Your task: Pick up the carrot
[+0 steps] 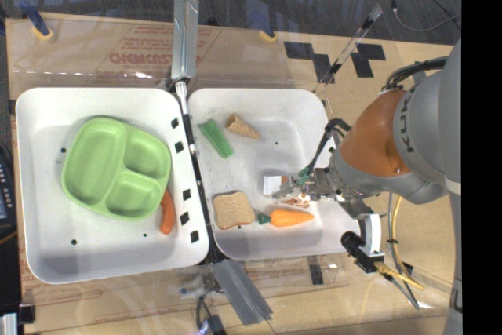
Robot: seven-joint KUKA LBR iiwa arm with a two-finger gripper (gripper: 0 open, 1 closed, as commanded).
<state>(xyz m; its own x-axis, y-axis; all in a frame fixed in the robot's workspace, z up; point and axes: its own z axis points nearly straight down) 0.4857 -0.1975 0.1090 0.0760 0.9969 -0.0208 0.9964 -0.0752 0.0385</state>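
1. We see the carrot lying flat near the front edge of the right bin, beside a bread slice.
2. The gripper hovers just above it; we cannot tell its state.
3. It looks light, rigid, smooth and tapered, probably plastic, so we would take it across the thick middle.
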